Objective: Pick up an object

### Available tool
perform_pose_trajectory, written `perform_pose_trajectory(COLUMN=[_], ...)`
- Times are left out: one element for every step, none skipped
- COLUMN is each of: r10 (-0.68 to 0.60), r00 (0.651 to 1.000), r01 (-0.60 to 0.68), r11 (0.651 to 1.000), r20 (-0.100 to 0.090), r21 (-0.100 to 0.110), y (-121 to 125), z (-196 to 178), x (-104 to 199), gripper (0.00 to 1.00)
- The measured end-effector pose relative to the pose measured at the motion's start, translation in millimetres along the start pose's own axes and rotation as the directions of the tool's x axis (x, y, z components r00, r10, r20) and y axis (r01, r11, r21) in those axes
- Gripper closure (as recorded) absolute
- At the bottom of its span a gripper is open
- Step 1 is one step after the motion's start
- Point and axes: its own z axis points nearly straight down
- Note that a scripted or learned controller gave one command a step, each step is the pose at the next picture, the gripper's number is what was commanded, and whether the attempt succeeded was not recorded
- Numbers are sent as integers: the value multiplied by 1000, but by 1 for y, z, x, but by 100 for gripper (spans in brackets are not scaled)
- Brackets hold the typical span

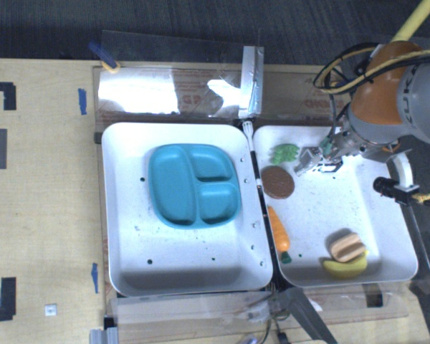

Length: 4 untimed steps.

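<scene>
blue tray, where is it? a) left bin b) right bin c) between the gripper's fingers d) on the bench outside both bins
a, since the blue tray lies flat in the left bin, while the gripper is over the right bin near the green item.

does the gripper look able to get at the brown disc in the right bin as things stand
Probably yes. The gripper hangs just right of the brown disc, which lies flat with open floor on that side. The green piece sits close behind and could be nudged.
</scene>
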Motion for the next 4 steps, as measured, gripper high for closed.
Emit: perform_pose_trajectory(r10=[77, 275, 97, 78], r00=[997, 961, 995, 997], r01=[-77, -274, -97, -78], r11=[997, 961, 995, 996], r20=[-13, -8, -11, -15], r21=[29, 34, 26, 31], y=[-33, -29, -17, 0], z=[-15, 31, -75, -11], x=[-25, -8, -21, -25], gripper=[0, 0, 0, 0])
